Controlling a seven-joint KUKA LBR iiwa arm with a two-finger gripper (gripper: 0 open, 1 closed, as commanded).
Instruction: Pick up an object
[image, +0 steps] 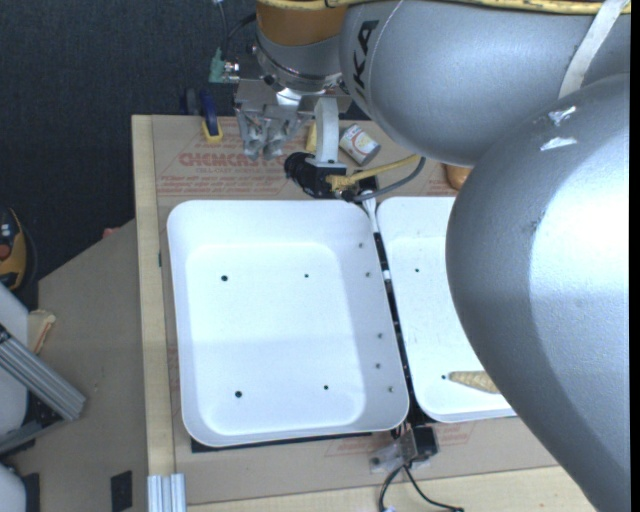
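Observation:
My gripper (266, 138) hangs past the far rim of the left white bin (178, 300), over the brown bench top. Nothing shows in it from this slant. The grey arm covers most of the right white bin (420, 300). On that bin's floor near the front lies a tan, pointed object (468, 379), its right end hidden under the arm. At the right bin's far edge an orange object (456, 176) peeks out from behind the arm.
A small white and yellow box (358, 144) sits on the bench behind the bins, just right of the gripper. A blue and yellow piece (210, 114) stands at the bench's back left edge. Cables run along the seam between the bins.

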